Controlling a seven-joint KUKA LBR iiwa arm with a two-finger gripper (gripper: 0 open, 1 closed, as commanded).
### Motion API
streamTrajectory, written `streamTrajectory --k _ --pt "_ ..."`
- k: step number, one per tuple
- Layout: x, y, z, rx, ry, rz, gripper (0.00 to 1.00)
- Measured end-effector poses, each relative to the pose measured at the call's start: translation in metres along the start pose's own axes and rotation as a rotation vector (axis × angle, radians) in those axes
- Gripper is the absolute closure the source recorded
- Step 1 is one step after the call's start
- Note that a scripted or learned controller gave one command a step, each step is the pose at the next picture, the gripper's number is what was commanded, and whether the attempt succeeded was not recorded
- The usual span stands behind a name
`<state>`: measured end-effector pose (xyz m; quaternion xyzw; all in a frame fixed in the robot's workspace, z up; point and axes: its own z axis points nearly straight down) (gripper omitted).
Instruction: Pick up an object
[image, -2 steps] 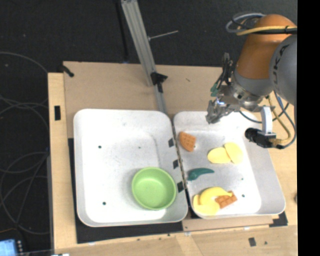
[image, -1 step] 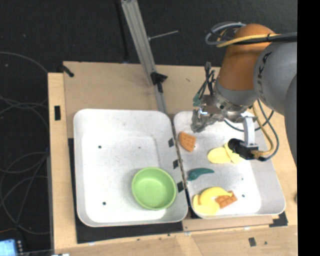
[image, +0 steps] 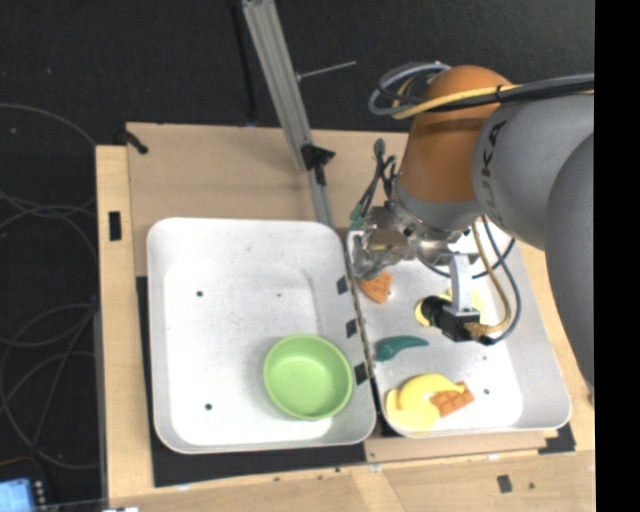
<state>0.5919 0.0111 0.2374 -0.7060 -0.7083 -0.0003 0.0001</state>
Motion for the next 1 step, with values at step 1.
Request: streamTrajectory --k 1 --pt "0.0444 -0.0152 -0.0073 0.0 0.003 -0.005 1.0"
